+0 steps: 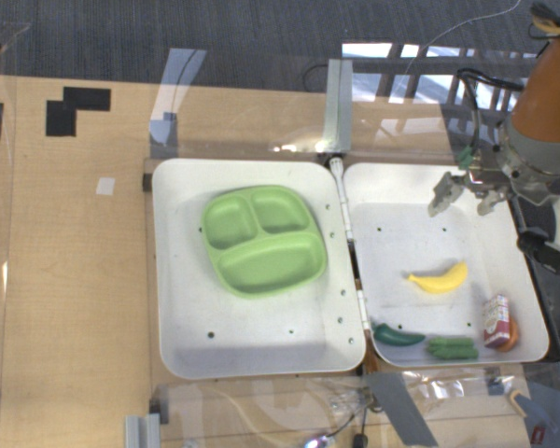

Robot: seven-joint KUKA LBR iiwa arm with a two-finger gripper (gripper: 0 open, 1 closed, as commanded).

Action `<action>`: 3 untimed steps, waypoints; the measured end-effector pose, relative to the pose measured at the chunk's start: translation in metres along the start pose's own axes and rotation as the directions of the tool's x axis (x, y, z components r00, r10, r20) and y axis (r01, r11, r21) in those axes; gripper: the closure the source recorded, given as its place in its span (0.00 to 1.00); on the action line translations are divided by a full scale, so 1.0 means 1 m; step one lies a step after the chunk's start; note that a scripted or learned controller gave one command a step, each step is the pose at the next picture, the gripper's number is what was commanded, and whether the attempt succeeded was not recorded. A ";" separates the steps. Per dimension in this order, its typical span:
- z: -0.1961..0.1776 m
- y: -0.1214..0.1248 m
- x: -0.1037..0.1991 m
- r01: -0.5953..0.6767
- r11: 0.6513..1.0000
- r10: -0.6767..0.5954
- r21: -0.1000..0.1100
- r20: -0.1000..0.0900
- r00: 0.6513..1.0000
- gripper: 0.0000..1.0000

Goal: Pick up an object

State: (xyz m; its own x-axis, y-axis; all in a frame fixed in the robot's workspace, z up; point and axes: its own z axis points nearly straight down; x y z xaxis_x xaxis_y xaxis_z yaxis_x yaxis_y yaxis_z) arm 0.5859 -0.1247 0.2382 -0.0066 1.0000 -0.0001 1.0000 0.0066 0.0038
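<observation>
From the camera view, the gripper (467, 194) hangs over the far part of the right bin (392, 250), its two fingers spread apart with nothing between them. The step in hand looks like the approach to a grasp. The nearest candidate is the yellow banana (439, 280), which lies flat on the bin floor, nearer the camera than the gripper and well apart from the other items. To do this well, the arm would likely need to travel over the banana's thick middle, turn the wrist so the fingers straddle its short width rather than its length, and descend until the tips nearly reach the floor before closing. The curved, smooth skin may slip out of a grasp taken near either end.

The right bin also holds a dark green pepper-like toy (399, 336) at its near edge, a lighter green vegetable (452, 348) just beside it, and a small red-labelled bottle (498, 323) in the near right corner. All three sit close to the walls, which would probably crowd the fingers, so the banana seems the easier pick.

The left bin (182, 278) holds a green divided plate (263, 240) with three compartments, lying flat near its centre; nothing is visible in its compartments.
</observation>
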 end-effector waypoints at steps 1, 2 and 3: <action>0.097 -0.063 0.004 0.049 0.999 -0.049 0.002 0.000 0.999 0.00; 0.145 -0.079 -0.027 0.047 0.999 -0.047 -0.018 0.007 0.999 0.00; 0.147 0.003 -0.038 0.137 0.990 -0.137 -0.014 0.005 0.991 0.00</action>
